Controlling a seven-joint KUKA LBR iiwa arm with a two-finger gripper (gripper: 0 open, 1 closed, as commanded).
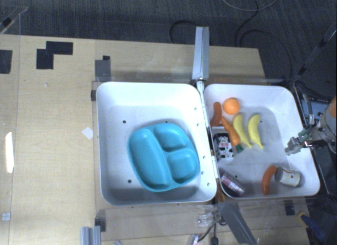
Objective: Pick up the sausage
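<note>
Sausage (268, 179) lies in the right white bin (287, 97) on a wooden bench (52, 133); end effector (301, 143) grip state unclear.

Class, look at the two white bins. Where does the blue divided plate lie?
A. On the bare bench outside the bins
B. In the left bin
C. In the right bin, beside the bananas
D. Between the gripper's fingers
B: the blue divided plate lies on the floor of the left bin, while the bananas are in the right bin.
</note>
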